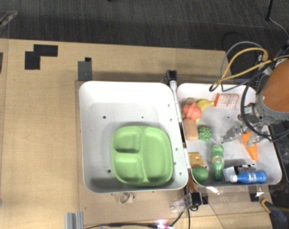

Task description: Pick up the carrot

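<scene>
The carrot (251,149) is a small orange cone lying near the right wall of the right bin (230,120), its point towards the front. My gripper (236,133) hangs low over the bin floor just left of the carrot's upper end, under the grey wrist and the orange band (282,90). The wrist and cables hide part of the carrot's top, so whether gripper and carrot touch is unclear.
The right bin also holds a pink toy (192,111), a banana (205,103), a red-and-white box (226,100), a bread roll (190,129), broccoli (204,133), a green bottle (217,157) and a blue bottle (247,176). A green divided plate (142,154) lies in the left bin (94,109).
</scene>
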`<state>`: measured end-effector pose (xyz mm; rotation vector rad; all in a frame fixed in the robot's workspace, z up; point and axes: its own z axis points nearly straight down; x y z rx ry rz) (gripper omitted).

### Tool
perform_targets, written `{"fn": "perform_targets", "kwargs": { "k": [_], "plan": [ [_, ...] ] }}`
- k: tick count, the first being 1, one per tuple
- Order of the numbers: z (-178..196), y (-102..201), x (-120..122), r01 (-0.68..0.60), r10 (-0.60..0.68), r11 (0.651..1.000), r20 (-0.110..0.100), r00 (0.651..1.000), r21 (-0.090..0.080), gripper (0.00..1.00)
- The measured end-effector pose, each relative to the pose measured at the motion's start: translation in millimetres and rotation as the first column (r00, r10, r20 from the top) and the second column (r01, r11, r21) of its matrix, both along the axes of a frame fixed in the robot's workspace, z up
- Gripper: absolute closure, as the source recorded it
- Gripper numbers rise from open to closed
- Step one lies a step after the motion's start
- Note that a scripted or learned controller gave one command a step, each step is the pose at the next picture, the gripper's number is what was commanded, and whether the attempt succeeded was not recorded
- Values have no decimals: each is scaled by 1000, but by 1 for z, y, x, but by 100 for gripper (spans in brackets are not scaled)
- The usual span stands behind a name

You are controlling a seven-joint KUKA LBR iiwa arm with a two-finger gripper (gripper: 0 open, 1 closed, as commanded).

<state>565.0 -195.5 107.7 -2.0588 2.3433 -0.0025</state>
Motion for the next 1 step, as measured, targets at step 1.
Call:
{"fn": "perform_targets", "kwargs": {
  "k": [1],
  "plan": [
    [-18,7,33,-316,316,949,1,949,5,0]
  ]
}}
